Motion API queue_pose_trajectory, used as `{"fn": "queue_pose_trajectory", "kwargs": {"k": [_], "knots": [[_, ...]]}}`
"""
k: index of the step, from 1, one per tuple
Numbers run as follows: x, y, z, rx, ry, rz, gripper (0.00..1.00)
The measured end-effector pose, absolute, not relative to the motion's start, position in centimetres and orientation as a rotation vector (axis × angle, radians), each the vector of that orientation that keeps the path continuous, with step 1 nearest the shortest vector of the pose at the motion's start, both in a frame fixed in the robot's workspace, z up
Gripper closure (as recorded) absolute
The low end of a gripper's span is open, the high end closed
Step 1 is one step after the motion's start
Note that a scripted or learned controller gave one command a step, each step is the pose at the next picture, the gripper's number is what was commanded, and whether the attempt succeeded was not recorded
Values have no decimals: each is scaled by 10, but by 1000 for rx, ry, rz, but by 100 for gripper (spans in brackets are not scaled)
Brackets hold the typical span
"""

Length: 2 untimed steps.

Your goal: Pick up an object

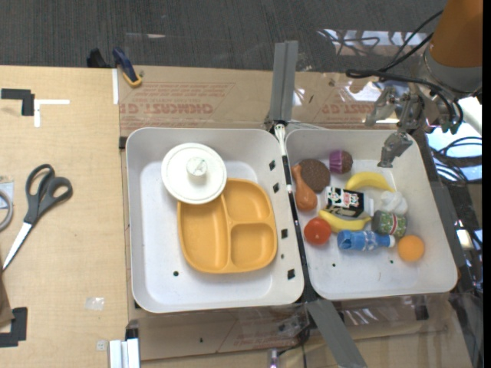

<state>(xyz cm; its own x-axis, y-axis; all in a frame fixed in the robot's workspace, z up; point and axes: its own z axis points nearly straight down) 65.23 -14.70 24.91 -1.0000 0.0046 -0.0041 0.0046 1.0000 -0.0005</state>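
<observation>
The right bin [437,205] holds a pile of small things. Among them are a brown rounded lump [313,173], a purple piece [340,160], a yellow banana [370,181] and a black-and-white carton [344,199]. Lower in the pile lie a red tomato [317,231], a blue bottle [360,241], a green-and-white can [389,222] and an orange ball [411,248]. My gripper [393,150] hangs over the bin's far right corner, just above and right of the banana, touching none of the objects.
In the left bin [146,228] are a yellow divided tray [226,228] and a white round lid [194,172]. Scissors [34,198] lie on the bench at the left. Cables [453,121] trail near the arm at the right.
</observation>
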Motion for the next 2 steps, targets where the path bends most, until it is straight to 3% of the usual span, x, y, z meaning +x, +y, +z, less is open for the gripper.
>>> {"fn": "queue_pose_trajectory", "kwargs": {"k": [1,2], "knots": [[617,-105,109,546,3091,-1,0],[563,-122,94,674,3062,-1,0]]}}
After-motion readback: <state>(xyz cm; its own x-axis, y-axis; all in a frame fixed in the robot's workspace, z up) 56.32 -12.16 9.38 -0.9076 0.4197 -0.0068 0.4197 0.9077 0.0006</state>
